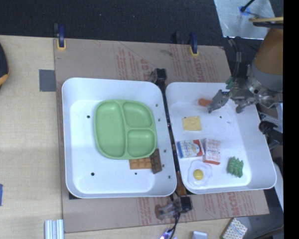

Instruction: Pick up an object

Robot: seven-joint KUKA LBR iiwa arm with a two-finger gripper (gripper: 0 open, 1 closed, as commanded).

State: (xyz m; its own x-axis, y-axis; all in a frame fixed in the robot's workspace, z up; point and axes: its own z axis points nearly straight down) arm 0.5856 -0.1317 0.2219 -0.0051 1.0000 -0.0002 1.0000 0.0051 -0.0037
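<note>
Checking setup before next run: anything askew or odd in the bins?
Mostly tidy. One oddity: in the left bin, a brown waffle-like piece sits half tucked under the green divided plate near edge, not flat on the floor. Right-bin items lie apart.

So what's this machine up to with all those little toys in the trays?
A robot arm reaches in over the right bin, its gripper open and holding nothing, poised beside a small orange piece. A yellow square, two small packets, a fried egg toy and a green broccoli piece lie untouched. The left bin holds a green divided plate.
</note>
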